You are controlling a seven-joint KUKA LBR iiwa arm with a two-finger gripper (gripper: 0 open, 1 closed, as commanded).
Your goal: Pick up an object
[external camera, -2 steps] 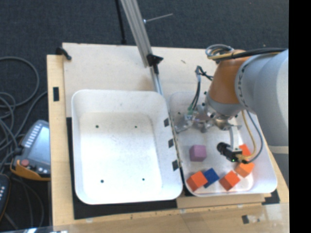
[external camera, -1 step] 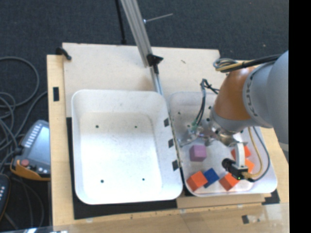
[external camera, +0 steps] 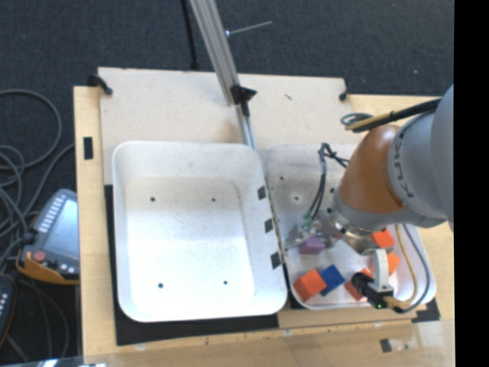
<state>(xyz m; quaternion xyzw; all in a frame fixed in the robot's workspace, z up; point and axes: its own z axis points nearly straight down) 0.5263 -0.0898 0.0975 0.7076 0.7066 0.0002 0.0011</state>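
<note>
The claw (external camera: 325,239) hangs low beside the purple block (external camera: 311,245); whether it's parted, I can't tell. Block looks light, rigid; flat sides suit gripping.

Two white bins (external camera: 191,159) sit on a tan desk (external camera: 153,98); inside lie an orange block (external camera: 309,284), a blue block (external camera: 331,277) and a purple piece (external camera: 312,245).

The grey arm (external camera: 428,167) enters from the right edge and bends down toward the near right of the scene. Its orange band (external camera: 370,176) sits above the wrist, which points steeply downward. The gripper (external camera: 321,239) hangs low beneath the wrist, largely hidden by the arm's own bulk.
</note>
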